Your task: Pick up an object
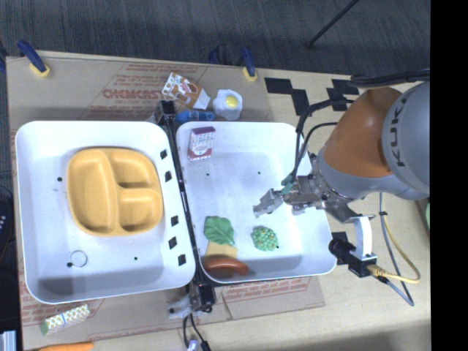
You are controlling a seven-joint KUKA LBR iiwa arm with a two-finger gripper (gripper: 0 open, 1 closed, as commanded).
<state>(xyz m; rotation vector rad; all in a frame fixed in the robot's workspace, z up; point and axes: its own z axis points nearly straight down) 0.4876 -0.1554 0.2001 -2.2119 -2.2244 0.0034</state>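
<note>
Gripper [267, 204] hangs over the right bin [241, 143], can't tell its grip state, with nothing visibly held; nearest target, the green bumpy ball [264, 238], sits just below it toward the bin's near edge.

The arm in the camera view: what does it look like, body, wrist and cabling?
The arm is grey with a rounded orange band above the wrist and dark lettering on its grey shell. The gripper is small, metallic grey. Black cables loop beside the wrist, and a yellow cable trails below.
</note>
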